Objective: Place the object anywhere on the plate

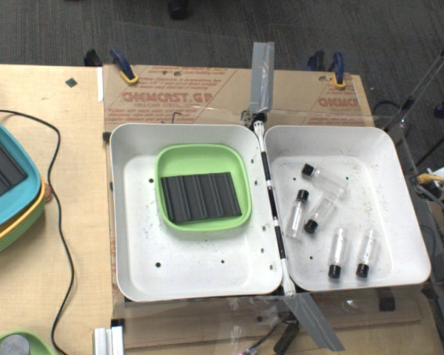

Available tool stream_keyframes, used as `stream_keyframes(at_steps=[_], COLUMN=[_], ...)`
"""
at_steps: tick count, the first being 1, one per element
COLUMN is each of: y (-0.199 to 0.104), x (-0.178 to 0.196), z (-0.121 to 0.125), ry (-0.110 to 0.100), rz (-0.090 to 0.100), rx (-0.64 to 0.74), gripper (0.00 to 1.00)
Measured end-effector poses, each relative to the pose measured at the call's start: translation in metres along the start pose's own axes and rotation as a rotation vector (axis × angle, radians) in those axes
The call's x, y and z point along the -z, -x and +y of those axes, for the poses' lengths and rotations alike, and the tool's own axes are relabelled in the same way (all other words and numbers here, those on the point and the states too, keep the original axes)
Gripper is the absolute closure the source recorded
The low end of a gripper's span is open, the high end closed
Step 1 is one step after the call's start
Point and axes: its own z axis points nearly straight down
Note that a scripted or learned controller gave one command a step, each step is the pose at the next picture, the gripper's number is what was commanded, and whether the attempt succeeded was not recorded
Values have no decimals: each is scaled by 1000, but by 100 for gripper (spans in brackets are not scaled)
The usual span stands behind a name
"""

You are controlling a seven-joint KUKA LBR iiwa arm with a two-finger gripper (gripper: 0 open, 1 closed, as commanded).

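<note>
A green square plate (203, 163) sits in the left white bin (133, 220), toward its back. A dark ribbed rectangular pad (201, 197) lies flat on the plate. In the right white bin (399, 198) lie several clear plastic vials with black caps: one near the back (311, 172), two crossing near the middle (300, 209) (320, 211), and two side by side at the front (337, 254) (365, 253).
Brown cardboard (177, 91) lies behind the bins, held by blue and yellow clamps (123, 66). A grey post (262, 83) stands at the back between the bins. Stacked teal and yellow containers (7, 187) and a black cable (59, 198) rest on the wooden bench at left.
</note>
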Motion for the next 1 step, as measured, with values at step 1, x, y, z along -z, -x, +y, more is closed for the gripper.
stream_keyframes(at_steps=[1], y=[0], x=[-5], z=[0], ry=[0], rz=[0], rx=[0], gripper=[0])
